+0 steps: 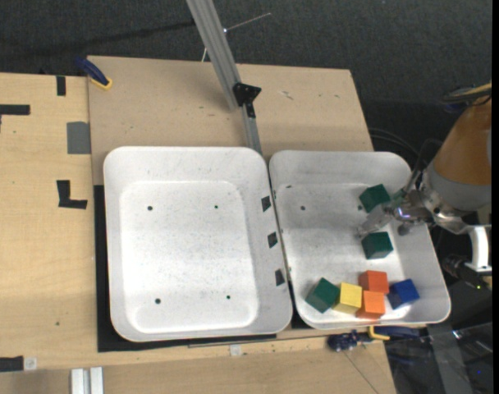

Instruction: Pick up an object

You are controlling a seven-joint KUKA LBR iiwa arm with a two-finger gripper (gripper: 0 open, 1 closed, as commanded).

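**Camera view: end effector among the green blocks in the right bin**

Camera view shows the blocks in the right bin [315,175]. One dark green cube [374,196] lies near the bin's right wall, and a second dark green cube [377,244] lies just below it. The end effector [386,217] sits between these two, close to both. Whether it is grasping anything cannot be told from this angle, and no block is seen clearly caught in it.

Along the bin's near edge a cluster lies packed together: a green block [322,295], a yellow block [350,295] touching it, an orange block [374,281] with another orange block [373,303] just in front of it, and a blue block [404,292] at the right end.

The arm [467,158], grey with an orange band, enters from the right over the bin's rim. The left bin [118,179] lies beside the right one, their rims touching. Both rest on the counter [167,97], which carries black tape marks at its left. A grey metal bar [212,35] slants across the top. No readable writing or brand marks show on anything.
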